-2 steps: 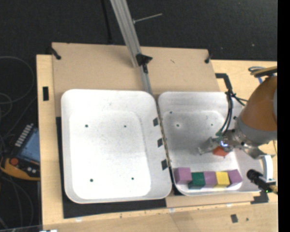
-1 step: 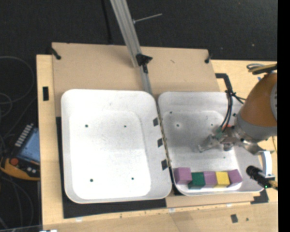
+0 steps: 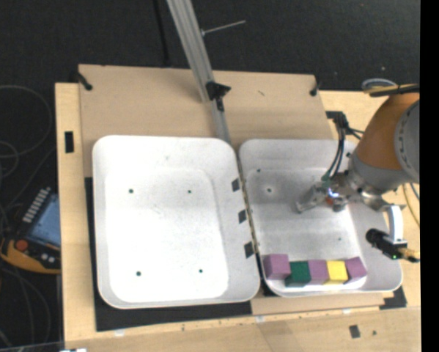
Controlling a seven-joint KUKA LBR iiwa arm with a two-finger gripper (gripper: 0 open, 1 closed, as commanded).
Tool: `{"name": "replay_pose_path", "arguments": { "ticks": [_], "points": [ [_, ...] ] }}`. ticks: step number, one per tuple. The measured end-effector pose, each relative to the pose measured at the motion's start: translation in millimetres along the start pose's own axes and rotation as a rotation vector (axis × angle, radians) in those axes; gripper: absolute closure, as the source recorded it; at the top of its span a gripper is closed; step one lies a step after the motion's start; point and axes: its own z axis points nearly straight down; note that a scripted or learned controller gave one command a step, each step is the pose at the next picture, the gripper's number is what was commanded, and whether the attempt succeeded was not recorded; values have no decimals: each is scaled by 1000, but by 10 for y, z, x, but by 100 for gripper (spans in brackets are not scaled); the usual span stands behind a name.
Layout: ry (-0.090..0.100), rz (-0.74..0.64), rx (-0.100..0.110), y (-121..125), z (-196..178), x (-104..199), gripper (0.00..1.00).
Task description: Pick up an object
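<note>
Arm over right bin, blocks lined along its near wall, nothing visibly held.

Nearest: row of blocks in right bin [image 3: 278,160] against near rim — purple block [image 3: 277,264], green block [image 3: 299,273], lilac block [image 3: 318,270], yellow block [image 3: 337,270], another purple block [image 3: 355,268], touching side by side. Left bin [image 3: 109,160] just beside, rims meeting. Further back, gripper [image 3: 307,204] low over right bin floor mid-area, well apart from blocks; fingers too blurred, cannot tell how open, no object seen between them. Arm [image 3: 384,141] with orange band enters from right. Beyond bins, bare bench [image 3: 146,101] and a slanted metal pole [image 3: 193,42] at back.
</note>
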Motion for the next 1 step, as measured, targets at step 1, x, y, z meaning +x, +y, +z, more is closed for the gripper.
{"name": "replay_pose_path", "arguments": {
  "ticks": [1],
  "points": [
    [10,10,51,732,39,13,0]
  ]
}}
